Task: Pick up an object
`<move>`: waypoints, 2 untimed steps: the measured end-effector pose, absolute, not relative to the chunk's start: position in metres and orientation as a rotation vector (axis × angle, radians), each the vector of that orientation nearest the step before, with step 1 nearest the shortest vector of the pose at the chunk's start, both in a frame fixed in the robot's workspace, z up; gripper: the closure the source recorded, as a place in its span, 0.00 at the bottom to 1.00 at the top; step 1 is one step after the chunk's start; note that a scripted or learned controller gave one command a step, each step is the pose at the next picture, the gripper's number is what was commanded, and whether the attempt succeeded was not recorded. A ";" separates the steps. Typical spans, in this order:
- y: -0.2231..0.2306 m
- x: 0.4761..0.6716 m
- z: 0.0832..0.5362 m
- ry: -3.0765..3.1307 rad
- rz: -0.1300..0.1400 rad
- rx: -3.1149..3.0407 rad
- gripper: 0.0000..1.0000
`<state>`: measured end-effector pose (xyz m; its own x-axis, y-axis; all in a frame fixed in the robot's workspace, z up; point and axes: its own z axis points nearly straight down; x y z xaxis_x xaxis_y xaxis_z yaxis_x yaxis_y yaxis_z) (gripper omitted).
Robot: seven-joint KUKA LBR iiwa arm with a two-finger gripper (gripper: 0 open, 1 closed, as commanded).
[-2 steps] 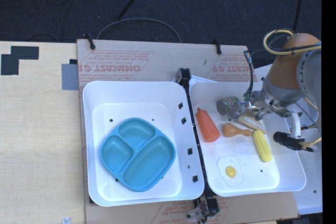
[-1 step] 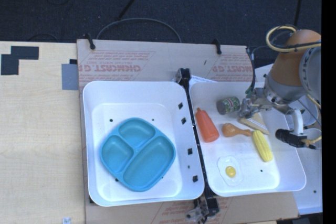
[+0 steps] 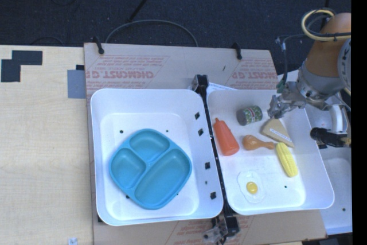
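Observation:
The right bin (image 3: 325, 182) holds several toy foods. A small green can (image 3: 250, 115) lies near the back. Beside it is a pale cheese wedge (image 3: 277, 131). In front of them lie an orange-brown drumstick (image 3: 258, 143) and a yellow corn cob (image 3: 287, 159). An orange-red bottle (image 3: 226, 137) lies near the divider, and a fried egg (image 3: 251, 186) sits at the front. My gripper (image 3: 279, 106) hangs over the bin's back right corner, just above the cheese wedge and right of the can. Nothing is visibly held in it.
The left bin (image 3: 95, 123) carries a blue divided plate (image 3: 150, 167). A black divider (image 3: 207, 140) runs between the two bins. The arm's grey wrist and orange band (image 3: 328, 60) stand over the right bin's back right edge. Cardboard lies under both bins.

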<state>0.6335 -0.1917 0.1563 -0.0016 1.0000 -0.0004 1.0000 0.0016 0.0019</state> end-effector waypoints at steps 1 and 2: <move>-0.184 0.631 0.205 2.223 0.002 2.217 1.00; -0.184 0.632 0.258 2.222 0.002 2.217 1.00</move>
